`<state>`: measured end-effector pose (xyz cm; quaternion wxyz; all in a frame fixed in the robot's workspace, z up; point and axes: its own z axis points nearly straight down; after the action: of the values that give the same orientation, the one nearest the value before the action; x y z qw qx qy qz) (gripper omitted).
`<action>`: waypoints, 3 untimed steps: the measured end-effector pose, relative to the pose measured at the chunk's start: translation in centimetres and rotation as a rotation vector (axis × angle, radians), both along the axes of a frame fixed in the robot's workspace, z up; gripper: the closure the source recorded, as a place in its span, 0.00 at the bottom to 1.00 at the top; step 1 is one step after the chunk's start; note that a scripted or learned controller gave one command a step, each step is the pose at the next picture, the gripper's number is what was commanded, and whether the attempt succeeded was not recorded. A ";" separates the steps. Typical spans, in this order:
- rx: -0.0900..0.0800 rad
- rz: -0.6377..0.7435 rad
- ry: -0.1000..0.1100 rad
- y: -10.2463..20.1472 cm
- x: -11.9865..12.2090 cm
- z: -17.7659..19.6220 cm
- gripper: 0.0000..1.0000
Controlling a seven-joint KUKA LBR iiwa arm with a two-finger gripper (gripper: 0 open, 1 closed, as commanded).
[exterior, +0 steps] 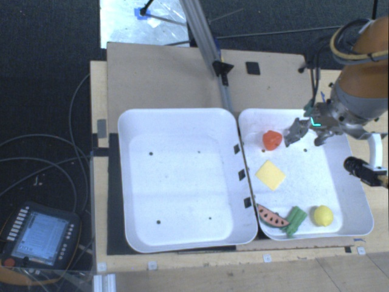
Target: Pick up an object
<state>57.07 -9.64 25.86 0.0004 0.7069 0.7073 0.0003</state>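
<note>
The right bin (pixel 355 215) holds a red-orange round object (pixel 271 140) near its back left, a flat yellow square (pixel 270 175) in the middle, and a watermelon slice (pixel 271 216), a green piece (pixel 295 219) and a yellow lemon (pixel 323 215) along its front edge. My gripper (pixel 308 134) hangs over the back of this bin, its two grey fingers (pixel 296 131) spread open with nothing between them. It sits just right of the red-orange object, apart from it.
The left bin (pixel 176 178) lies beside the right one, sharing a divider with black clips (pixel 242 175). A slanted metal pole (pixel 203 29) rises behind the bins. A black part (pixel 363 170) of the arm overhangs the right bin's right rim.
</note>
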 end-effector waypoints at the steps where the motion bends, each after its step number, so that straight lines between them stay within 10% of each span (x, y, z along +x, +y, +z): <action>1: 0.000 0.000 0.000 0.0 0.0 0.0 0.00; 3: 0.000 0.000 0.004 1.0 0.5 -8.9 0.00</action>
<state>57.57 -8.60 16.94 -0.0010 0.7070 0.7072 -0.0009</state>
